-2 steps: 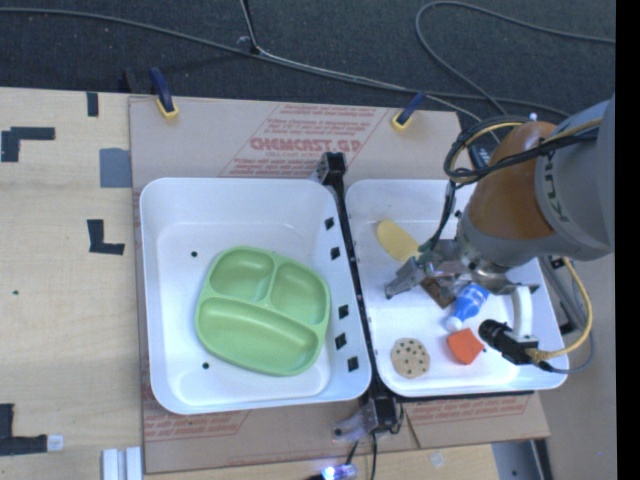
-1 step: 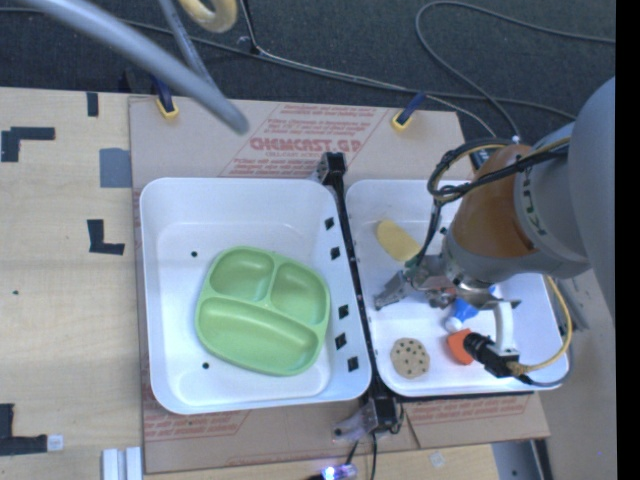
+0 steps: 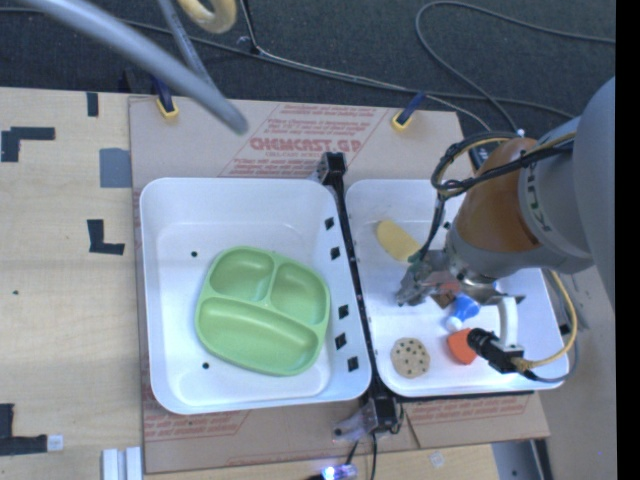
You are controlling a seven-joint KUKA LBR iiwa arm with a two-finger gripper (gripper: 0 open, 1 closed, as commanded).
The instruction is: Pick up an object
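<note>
My gripper (image 3: pixel 418 286) reaches down into the right bin (image 3: pixel 385 196), below the grey arm with its orange band. Its dark fingers hang just below and right of a yellow banana-like piece (image 3: pixel 396 238) near the bin's back left. A round tan cookie (image 3: pixel 409 357) lies at the bin's front left. To the right of the gripper are a small blue and white object (image 3: pixel 461 311) and an orange object (image 3: pixel 460 346). The wrist hides much of the bin's right half.
The left bin (image 3: pixel 160 268) holds a green divided plate (image 3: pixel 264 310). A black divider (image 3: pixel 345 278) runs between the bins. Cables loop over the arm and behind the bench. A grey pole (image 3: pixel 120 38) crosses the top left.
</note>
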